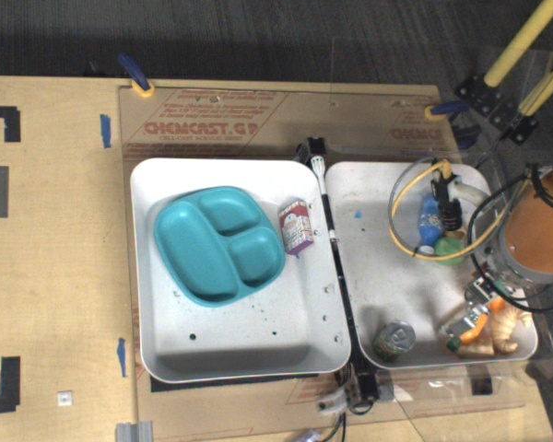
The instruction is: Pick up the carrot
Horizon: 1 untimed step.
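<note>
Carrot point(480, 321) lying at lower right of the frame, in the right bin point(378, 247), beside small tan things. Gripper point(477, 295) low over it (jaws too blurry to tell). Teal plate point(219, 242) and small can point(296, 226) in the left bin point(166, 339).

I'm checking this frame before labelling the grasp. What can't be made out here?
- gripper: in the camera view, too small and cluttered among cables to read its state.
- carrot: a small orange piece in the right bin's near corner; whether it is gripped is unclear.
- Arm: cut off by the right edge.
- Can by the teal plate: label too small to read.
</note>
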Tool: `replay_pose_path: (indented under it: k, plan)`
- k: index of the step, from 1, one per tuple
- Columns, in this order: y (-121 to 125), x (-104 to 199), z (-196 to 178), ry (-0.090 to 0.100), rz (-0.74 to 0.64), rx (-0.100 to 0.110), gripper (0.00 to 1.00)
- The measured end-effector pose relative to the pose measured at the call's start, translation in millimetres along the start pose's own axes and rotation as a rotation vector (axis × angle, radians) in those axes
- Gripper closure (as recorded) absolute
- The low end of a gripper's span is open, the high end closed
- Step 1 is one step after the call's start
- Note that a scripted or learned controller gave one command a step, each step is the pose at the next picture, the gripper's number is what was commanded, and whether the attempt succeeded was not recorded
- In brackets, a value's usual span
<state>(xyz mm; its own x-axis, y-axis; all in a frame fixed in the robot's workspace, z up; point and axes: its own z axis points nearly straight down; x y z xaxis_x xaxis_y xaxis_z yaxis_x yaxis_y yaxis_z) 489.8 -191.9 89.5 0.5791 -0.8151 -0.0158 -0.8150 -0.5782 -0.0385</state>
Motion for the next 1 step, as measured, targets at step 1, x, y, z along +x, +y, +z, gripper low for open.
replay_pose_path:
  k: [1]
  plan:
    - [0.4, 0.6, -0.1, -0.001, -0.037, 0.000, 0.00]
